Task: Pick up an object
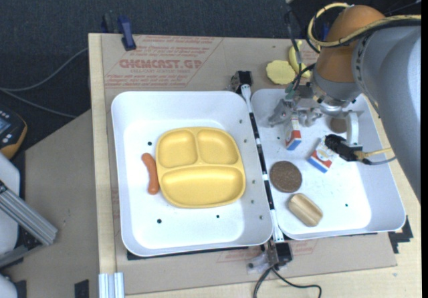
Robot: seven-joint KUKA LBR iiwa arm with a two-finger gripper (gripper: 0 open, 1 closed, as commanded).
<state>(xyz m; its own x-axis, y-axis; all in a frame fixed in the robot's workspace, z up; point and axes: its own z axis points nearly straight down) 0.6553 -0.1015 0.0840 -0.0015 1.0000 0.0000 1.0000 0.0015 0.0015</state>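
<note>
- Two-finger gripper point(295, 116): metal fingers spread, nothing between them, low over the right white bin point(374, 220).
- Nearest candidate: small red, white and blue carton point(293, 138), directly below the fingertips, in that bin.
- Risk, judged: carton tips or skids aside on closing; a similar second carton point(321, 160) and brown round disc point(285, 176) lie near.
- Legible text: "CHEMCAST GP" on the brown cardboard sheet point(160, 63).

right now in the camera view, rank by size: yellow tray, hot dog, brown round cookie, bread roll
1. yellow tray, by far the largest
2. hot dog
3. brown round cookie and bread roll look about alike; not ranking them
</note>
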